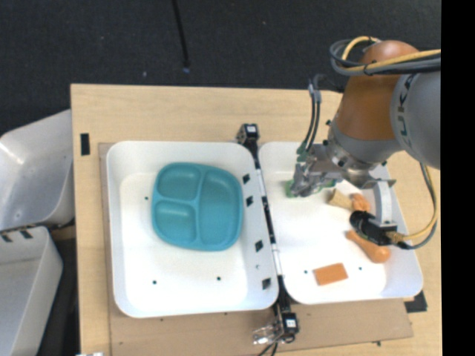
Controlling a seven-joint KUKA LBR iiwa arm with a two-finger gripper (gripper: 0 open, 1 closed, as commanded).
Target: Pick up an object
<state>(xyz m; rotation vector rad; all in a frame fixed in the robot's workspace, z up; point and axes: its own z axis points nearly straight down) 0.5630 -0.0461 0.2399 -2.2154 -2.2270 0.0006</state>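
Observation:
My gripper (301, 185) hangs low over the upper left part of the right bin (297, 251). A small green thing (290, 190) shows right at its tip, and I cannot tell whether it is held. An orange flat block (330, 274) lies near the bin's front. At the right side lies an orange carrot-like piece (373, 248), partly hidden by the robot's fittings. A pale tan piece (341, 197) and a small orange piece (359, 201) lie just right of the gripper.
A teal divided plate (198, 205) lies in the left bin (133, 273). A ridge with black clips (261, 221) separates the two bins. The arm (371, 117) covers the right bin's back right corner.

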